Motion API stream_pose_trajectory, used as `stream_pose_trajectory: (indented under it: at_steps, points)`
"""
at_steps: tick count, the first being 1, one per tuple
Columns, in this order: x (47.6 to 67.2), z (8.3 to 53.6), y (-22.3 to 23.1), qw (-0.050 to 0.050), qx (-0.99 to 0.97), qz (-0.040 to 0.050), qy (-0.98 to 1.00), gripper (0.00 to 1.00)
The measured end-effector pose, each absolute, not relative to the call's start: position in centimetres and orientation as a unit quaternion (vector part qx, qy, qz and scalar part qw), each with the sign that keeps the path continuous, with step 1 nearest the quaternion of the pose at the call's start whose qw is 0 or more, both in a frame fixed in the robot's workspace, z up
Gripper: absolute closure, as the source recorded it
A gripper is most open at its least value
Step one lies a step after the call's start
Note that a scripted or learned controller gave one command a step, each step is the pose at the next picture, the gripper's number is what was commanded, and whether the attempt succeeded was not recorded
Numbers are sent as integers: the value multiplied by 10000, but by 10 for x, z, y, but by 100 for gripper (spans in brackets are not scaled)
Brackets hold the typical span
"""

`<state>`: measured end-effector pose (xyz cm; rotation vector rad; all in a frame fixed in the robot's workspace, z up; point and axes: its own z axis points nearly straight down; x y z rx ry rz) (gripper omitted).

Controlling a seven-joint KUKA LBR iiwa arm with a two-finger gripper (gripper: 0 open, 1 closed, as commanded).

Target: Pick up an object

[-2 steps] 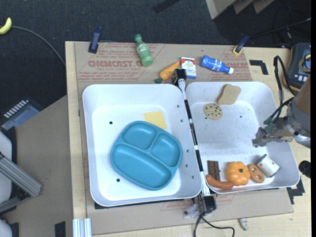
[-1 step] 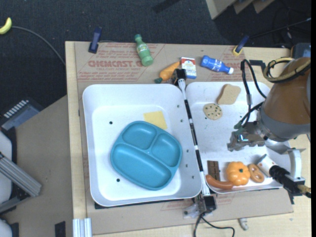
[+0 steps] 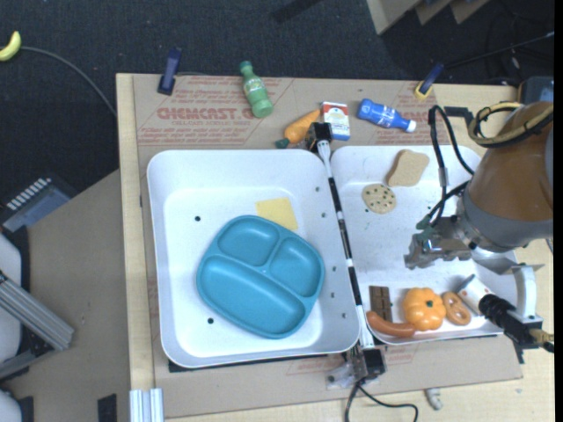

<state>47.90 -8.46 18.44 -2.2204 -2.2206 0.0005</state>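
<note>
Orange pumpkin toy (image 3: 423, 309) looks like the best pick: it sits at the near edge of the right bin (image 3: 400, 236), between the brown chocolate bar (image 3: 380, 301) and the pretzel (image 3: 456, 307), with an orange sausage-like piece (image 3: 390, 326) touching or just under its near-left side. My end effector (image 3: 425, 246) hangs above the bin floor just up-view of the pumpkin, over bare white plastic, holding nothing; whether it's spread or closed I cannot tell from this angle. To do this well: shift toward the near wall, centre over the pumpkin's crown, align the closing axis so it clears both the pretzel and the bar, and come straight down. Main risk, I'd say, is the crowding plus the bin wall right behind it. Round body may squirt out, so grip low across the widest part. Cookie (image 3: 379, 198) and bread slice (image 3: 406, 168) at the far end are flat, poorer candidates. Blue divided plate (image 3: 259, 275) in the left bin (image 3: 176, 236) is irrelevant.
</note>
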Motion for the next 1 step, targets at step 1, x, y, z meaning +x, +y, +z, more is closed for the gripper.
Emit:
stream_pose_trajectory:
  at_steps: [1]
  points:
    - [479,182,-92,12,-7072,5,-7071,100]
